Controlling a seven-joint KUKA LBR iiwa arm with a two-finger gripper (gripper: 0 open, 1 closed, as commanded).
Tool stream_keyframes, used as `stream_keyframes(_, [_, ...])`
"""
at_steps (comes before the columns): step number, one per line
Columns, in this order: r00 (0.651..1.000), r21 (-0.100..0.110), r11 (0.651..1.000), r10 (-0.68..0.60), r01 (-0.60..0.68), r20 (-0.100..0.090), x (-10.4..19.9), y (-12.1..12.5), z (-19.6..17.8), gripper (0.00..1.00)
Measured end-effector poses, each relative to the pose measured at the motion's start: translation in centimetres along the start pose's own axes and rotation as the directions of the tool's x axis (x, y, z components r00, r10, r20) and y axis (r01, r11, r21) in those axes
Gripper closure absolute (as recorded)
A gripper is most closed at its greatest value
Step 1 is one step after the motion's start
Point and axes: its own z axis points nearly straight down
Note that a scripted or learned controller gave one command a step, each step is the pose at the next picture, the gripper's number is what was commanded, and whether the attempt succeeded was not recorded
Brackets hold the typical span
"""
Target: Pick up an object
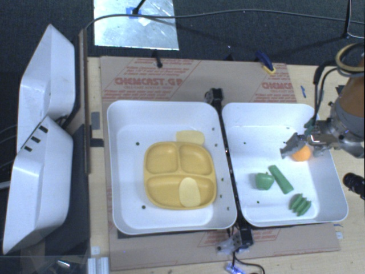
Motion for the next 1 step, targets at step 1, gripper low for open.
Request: stream_keyframes(1, [1.0,0.0,1.0,0.0,0.0,0.0,0.0,0.0,0.0,0.0])
